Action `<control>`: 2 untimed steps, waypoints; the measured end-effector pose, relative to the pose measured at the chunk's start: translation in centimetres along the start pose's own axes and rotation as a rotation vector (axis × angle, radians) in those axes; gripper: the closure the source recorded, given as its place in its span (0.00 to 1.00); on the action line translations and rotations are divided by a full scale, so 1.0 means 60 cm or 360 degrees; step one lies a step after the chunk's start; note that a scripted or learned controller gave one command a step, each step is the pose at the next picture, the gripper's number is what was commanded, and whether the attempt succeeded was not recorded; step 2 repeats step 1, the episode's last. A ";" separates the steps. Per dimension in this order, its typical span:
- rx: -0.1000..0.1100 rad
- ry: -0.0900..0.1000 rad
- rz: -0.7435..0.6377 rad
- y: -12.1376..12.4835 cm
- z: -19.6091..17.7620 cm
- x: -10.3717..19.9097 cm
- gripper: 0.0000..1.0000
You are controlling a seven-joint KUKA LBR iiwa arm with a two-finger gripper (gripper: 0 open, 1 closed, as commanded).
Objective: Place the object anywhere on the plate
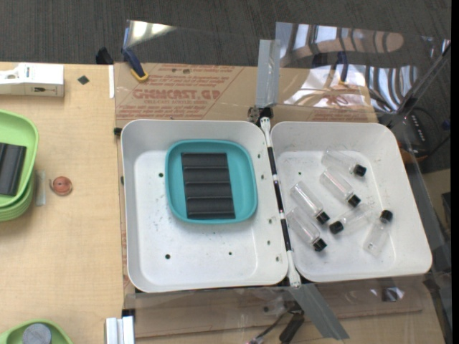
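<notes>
1. Teal plate (211,183) sits mid left bin (136,213), nearer its back edge, with a black ribbed insert (209,185) on it.
2. Five clear vials (310,205) with black caps lie scattered mid right bin (409,192), long axes mostly diagonal.
3. Plate lies left of the vials, across the shared bin edge.
4. Gripper state: cannot tell.

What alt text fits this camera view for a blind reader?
Two white bins sit side by side: the left bin holds a teal plate with a dark ribbed insert, the right bin several clear vials with black caps, lying scattered.
</notes>
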State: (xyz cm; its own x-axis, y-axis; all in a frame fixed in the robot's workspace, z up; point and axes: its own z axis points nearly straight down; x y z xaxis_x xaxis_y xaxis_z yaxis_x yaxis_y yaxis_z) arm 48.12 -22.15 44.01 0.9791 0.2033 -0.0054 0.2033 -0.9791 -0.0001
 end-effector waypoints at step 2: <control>0.0000 0.0000 0.0002 -0.001 0.000 -0.004 0.00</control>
